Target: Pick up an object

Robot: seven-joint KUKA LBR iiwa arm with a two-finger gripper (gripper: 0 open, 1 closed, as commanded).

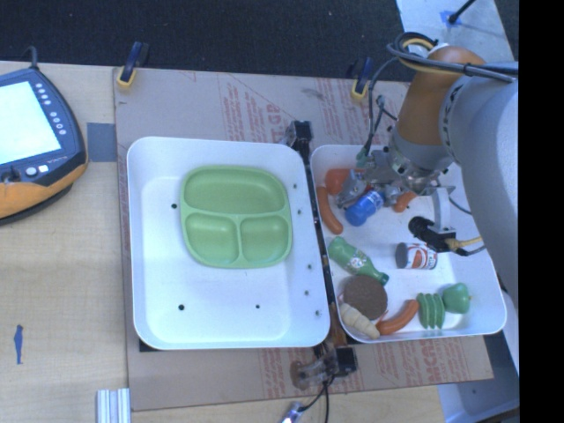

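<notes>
While low in right bin point(480, 320), gripper point(377, 190) jaws touch blue can point(362, 208); grip state unclear.

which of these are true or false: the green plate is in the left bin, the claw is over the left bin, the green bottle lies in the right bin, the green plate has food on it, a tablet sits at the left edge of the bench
1. The green plate is in the left bin. True.
2. The claw is over the left bin. False: it is down in the right bin, at the far end by the blue can.
3. The green bottle lies in the right bin. True, on its side near the divider.
4. The green plate has food on it. False: its three compartments are bare.
5. A tablet sits at the bench's left edge. True.
</notes>
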